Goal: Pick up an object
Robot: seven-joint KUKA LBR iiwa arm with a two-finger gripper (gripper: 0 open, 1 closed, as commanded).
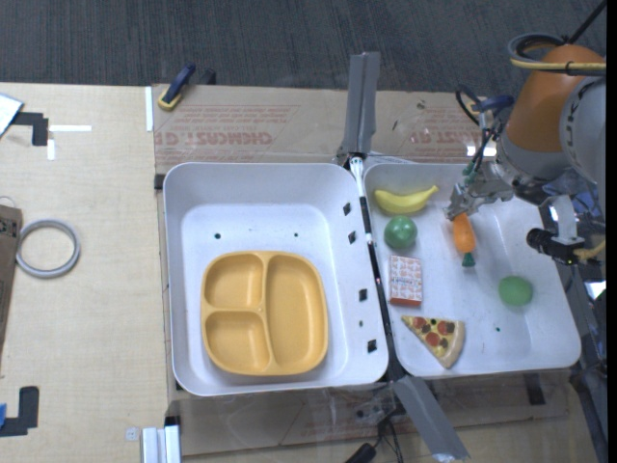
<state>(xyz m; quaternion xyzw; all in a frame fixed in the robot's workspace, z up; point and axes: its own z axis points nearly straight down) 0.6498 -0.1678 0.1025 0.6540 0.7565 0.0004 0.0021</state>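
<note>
The gripper (463,204) was seen at the upper right of the frame, just above the carrot (465,235) in the right bin (540,355) — open or clenched could not be told. The carrot could be pushed aside or missed, as a thin, slanted thing slips easily.

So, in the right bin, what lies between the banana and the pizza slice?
In the camera view, a green ball and a small red-and-white box lie between the banana and the pizza slice.
</note>
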